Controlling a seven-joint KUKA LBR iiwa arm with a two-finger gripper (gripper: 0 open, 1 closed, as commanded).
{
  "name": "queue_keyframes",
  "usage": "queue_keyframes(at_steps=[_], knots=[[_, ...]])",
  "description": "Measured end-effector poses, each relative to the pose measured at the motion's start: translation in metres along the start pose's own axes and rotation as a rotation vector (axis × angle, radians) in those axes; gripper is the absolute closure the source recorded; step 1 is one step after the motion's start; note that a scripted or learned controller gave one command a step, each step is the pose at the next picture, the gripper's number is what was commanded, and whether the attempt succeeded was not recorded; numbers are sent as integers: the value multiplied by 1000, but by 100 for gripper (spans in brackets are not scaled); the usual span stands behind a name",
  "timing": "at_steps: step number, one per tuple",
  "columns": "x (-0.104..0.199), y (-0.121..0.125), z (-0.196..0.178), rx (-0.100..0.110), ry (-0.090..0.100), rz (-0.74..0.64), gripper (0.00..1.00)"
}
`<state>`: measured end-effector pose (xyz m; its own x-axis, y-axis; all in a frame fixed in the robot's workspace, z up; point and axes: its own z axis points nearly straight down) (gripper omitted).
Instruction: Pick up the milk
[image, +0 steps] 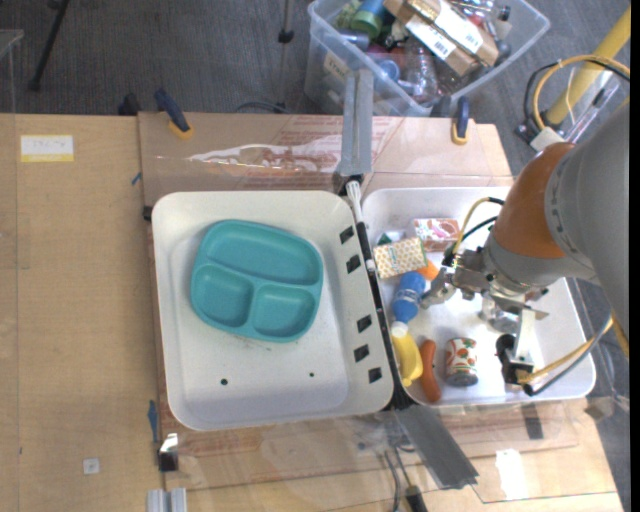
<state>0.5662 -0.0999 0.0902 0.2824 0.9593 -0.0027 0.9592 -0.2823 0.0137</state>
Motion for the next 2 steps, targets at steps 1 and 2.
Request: queue_keyframes(at_steps=[1, 2], knots=[[-3, 83, 1, 9, 2, -43, 0], [-81, 39, -1, 3, 4, -45, 0]])
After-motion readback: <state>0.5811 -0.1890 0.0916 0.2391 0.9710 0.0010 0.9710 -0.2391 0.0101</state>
